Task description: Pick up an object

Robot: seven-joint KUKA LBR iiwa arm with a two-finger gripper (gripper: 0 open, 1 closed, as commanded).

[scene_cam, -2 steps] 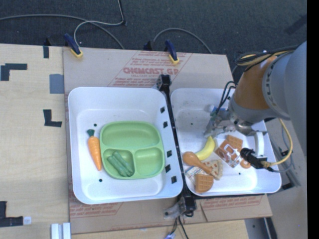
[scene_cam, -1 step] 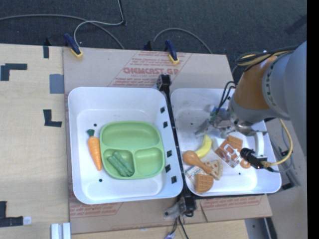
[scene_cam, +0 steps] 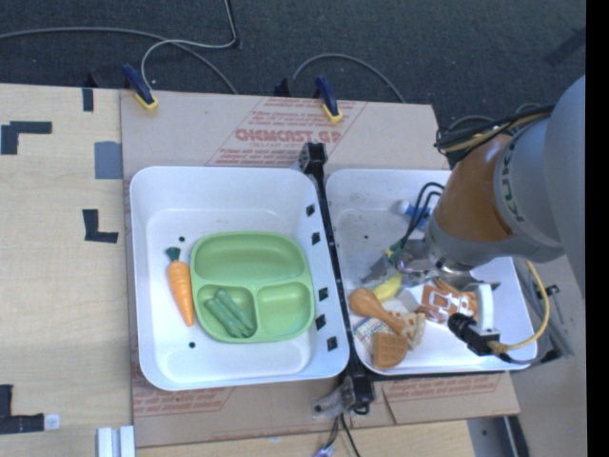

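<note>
The arm comes in from the right and my gripper [scene_cam: 398, 265] is low in the right bin [scene_cam: 362, 208], over a pile of toy food. Beside it lie a yellow piece [scene_cam: 385, 288], a brown drumstick [scene_cam: 368, 304], a waffle cone [scene_cam: 388, 348] and an orange-and-white patterned piece [scene_cam: 445, 303]. The wrist hides the fingers, and I see nothing held between them. In the left bin [scene_cam: 162, 198] a green divided plate [scene_cam: 253, 285] holds green beans [scene_cam: 228, 312], and a toy carrot [scene_cam: 180, 288] lies just left of the plate.
A black divider [scene_cam: 324, 246] runs between the two bins. Two blue-and-yellow clamps [scene_cam: 140, 86] [scene_cam: 328, 101] grip the cardboard at the back, with cables trailing behind. A yellow cable [scene_cam: 540, 303] loops at the right bin's right edge.
</note>
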